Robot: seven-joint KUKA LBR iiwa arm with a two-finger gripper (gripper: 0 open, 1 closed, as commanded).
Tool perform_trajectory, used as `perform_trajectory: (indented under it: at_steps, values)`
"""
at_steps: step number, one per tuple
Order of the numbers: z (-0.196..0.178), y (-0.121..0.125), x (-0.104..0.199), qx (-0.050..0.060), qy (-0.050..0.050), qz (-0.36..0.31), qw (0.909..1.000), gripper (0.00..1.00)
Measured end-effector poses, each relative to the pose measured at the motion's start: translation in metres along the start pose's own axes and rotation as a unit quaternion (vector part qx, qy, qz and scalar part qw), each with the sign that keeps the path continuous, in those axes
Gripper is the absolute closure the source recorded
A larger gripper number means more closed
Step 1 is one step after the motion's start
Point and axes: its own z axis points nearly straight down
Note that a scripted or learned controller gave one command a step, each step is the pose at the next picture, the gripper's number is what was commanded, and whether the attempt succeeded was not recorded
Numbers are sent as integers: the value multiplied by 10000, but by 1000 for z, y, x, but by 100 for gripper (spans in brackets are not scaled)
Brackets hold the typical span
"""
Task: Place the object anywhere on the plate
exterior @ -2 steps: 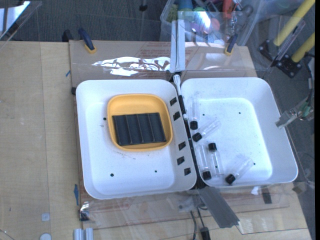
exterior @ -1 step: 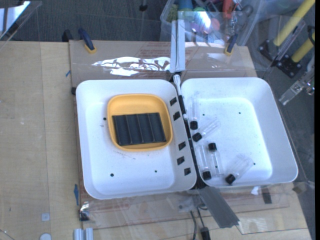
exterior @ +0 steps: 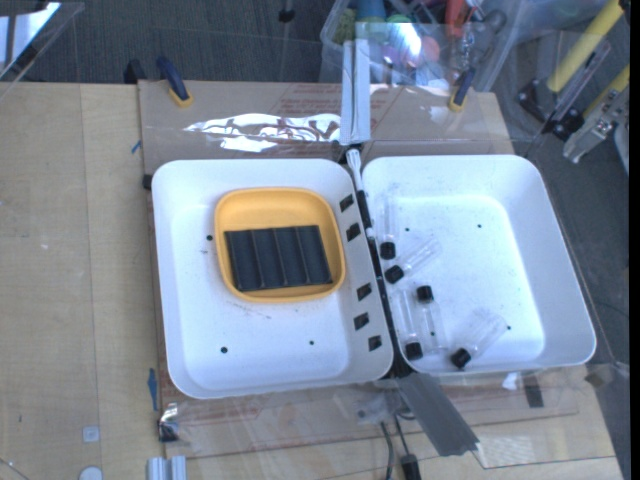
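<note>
A yellow plate (exterior: pixel 278 204) with rounded corners sits in the left white bin (exterior: pixel 260 346), toward its back. A black ribbed rectangular block (exterior: pixel 278 258) lies flat on the plate and covers most of its floor. In the right white bin (exterior: pixel 505 233), several clear vials with black caps lie scattered near the left wall and front. One vial (exterior: pixel 418 256) lies tilted near the middle, another vial (exterior: pixel 430 313) stands below it, and a third vial (exterior: pixel 476 340) lies at the front.
A row of black clips (exterior: pixel 362 290) runs along the ridge between the bins. A clear tub of coloured toys (exterior: pixel 430 18) stands behind the bins. Shiny tape (exterior: pixel 265 128) lies on the cardboard at the back. A grey bracket (exterior: pixel 435 418) sticks out at the front.
</note>
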Motion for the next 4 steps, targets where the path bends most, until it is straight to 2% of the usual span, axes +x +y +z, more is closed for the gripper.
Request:
perform_trajectory:
  at_steps: [1, 2, 3, 4]
  values:
    - [-100, -6, 5, -5, -9, -1728, 9850, 100]
    - [-100, 1, -2, -8, -13, -3254, 9456, 100]
    - [-100, 6, -9, -12, -15, -4918, 8707, 100]
    - [-77, 15, -19, -25, 18, -6445, 7646, 100]
